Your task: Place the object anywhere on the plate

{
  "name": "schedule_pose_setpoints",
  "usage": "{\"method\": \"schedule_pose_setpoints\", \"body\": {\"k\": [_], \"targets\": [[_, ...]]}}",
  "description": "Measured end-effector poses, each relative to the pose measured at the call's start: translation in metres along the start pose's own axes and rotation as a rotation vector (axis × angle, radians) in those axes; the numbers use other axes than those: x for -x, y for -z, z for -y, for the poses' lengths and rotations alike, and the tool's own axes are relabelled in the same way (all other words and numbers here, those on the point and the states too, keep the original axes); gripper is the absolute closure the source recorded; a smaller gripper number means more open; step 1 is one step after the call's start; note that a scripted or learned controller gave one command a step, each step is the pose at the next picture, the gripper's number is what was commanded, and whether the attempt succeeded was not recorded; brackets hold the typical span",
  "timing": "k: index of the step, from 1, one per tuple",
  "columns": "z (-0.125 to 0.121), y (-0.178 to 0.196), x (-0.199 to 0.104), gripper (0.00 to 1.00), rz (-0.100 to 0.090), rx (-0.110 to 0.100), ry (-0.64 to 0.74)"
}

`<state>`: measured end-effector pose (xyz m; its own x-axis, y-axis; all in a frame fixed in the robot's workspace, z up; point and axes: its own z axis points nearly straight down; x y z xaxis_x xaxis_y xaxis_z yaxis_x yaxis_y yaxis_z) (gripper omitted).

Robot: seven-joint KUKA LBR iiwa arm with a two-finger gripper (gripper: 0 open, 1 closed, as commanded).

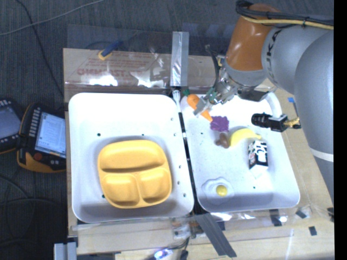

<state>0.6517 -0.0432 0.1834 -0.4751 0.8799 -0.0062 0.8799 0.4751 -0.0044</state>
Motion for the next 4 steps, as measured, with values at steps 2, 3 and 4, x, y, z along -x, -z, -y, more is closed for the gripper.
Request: {"method": "schedule_pose_setpoints", "body": {"k": [2,3,4], "targets": [[0.014,-0.043,-0.177,1.00,-0.009,0.000,-0.004],[0.029,-0.068,-0.192,1.00,0.000,0.021,0.282],[0.029,-0.069,-0.190,0.00,0.003,0.021,0.279]]}}
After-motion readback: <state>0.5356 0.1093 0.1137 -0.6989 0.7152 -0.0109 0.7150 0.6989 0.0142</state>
